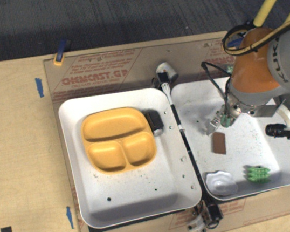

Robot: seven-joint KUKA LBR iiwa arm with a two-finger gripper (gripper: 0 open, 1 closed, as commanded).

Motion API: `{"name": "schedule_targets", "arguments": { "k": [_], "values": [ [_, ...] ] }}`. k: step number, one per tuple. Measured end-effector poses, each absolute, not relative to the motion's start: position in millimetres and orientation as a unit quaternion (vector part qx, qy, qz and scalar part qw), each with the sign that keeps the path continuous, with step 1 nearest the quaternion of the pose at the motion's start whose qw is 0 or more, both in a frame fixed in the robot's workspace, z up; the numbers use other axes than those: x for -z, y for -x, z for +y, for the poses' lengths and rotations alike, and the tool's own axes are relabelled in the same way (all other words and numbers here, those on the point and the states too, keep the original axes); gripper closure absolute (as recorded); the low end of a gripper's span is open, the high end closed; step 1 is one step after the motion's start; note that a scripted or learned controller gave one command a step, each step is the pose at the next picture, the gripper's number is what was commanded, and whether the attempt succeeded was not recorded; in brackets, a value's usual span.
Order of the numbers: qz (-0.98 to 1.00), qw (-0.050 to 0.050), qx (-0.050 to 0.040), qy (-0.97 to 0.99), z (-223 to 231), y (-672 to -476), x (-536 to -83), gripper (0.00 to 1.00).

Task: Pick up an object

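My gripper (218,123) hangs low over the upper middle of the right bin (285,172). A small brown block (218,143) lies on the bin floor just below the gripper, apart from it. Near the bin's front edge lie a green ridged object (257,173) and a white, partly clear rounded object (221,182). The orange band of the wrist (252,71) hides the bin's back right part.
In the left bin (93,203) a yellow divided plate (118,138) lies at the back, with a small black object (153,121) against its right side. The raised rims between the two bins (185,144) run front to back.
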State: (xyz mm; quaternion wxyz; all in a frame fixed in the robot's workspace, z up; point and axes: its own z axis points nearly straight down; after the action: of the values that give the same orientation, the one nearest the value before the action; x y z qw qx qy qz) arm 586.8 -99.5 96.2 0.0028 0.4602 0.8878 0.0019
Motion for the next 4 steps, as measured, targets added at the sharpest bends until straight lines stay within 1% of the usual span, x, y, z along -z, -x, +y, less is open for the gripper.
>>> {"name": "schedule_targets", "arguments": {
  "k": [1, 2, 3, 4],
  "values": [
    [0.888, 0.003, -0.0019, -0.46, -99.5, -586.8, -96.1, 0.0],
    [0.933, 0.002, -0.0008, -0.359, -44.3, -640.0, -185.7, 0.0],
    [0.99, 0.001, -0.0004, -0.139, -71.2, -572.8, -185.2, 0.0],
    [0.977, 0.0, -0.0003, -0.212, -105.7, -489.7, -102.7, 0.0]
  ]
}}
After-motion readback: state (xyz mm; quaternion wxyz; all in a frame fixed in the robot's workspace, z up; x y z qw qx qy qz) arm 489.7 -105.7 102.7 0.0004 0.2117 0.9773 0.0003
